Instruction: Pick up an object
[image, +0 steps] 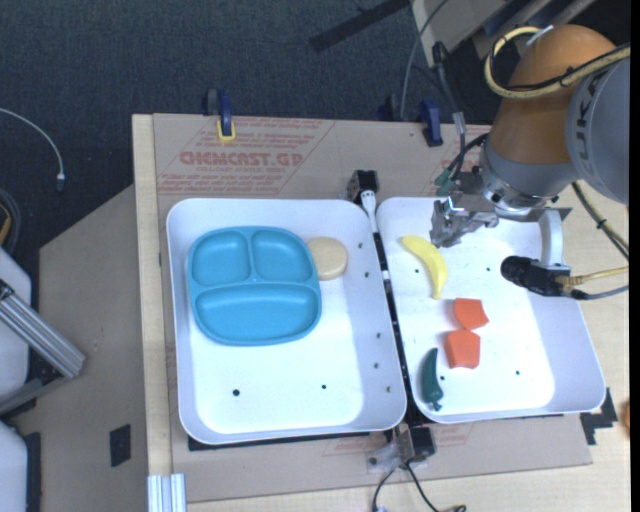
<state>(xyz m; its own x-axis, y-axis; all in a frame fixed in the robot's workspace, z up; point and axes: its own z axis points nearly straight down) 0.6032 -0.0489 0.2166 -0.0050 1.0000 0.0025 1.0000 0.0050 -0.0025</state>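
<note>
Arm poised over the right-hand bin, nothing lifted yet.

The blue tray (255, 285) lies well off to the gripper's (447, 226) far side; the banana (427, 263) sits just below and beside it, the two orange blocks (466, 331) farther down. Whether the gripper is parted or closed, I cannot tell. Best to centre over the banana's middle, then descend straight.

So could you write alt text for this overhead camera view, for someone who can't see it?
A grey and orange robot arm's gripper hovers over the right bin, close to a banana, two orange blocks and a dark green item. The left bin holds a blue divided tray and a cream disc.
</note>
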